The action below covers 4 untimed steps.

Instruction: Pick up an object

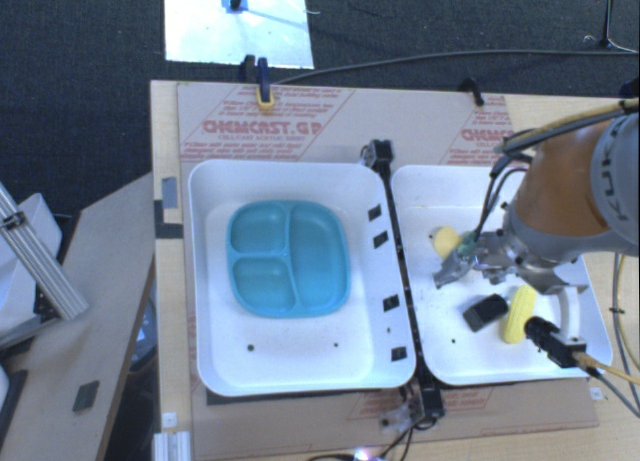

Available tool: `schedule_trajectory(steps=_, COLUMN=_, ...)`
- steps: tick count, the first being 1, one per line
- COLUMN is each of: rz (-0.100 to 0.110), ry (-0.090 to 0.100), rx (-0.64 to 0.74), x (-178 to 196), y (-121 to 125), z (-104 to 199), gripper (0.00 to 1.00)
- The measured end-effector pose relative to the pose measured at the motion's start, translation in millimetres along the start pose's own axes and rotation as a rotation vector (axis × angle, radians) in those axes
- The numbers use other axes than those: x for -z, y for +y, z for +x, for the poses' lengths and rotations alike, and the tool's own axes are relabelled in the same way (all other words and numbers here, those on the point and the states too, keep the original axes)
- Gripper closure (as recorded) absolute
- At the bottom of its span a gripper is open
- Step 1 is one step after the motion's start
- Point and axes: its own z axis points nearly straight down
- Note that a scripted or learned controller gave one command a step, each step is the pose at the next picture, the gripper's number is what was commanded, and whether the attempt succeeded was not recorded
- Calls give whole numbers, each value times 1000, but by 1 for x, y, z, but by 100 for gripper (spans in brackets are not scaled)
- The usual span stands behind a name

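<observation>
Bench under dark carpet carries two white bins. Left bin (215, 279): blue divided tray (290, 257), nothing on it. Right bin (420, 349): yellow ball (445, 241), black block (484, 311), yellow corn-like piece (518, 313). Gripper (450, 269) hangs low beside ball; I can't tell jaw state. Arm (570, 189) hides bin's far right.
</observation>
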Motion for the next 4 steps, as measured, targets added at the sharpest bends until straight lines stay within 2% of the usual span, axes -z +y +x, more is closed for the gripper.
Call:
schedule_trajectory(steps=1, rz=0, ry=0, rx=0, x=-43, y=-3, z=-3, gripper=0)
schedule_trajectory(steps=2, rz=-5, ry=-1, rx=0, x=-30, y=-1, z=-3, gripper=100)
schedule_trajectory(steps=4, rz=-10, ry=-2, rx=3, x=57, y=4, z=-4, gripper=100)
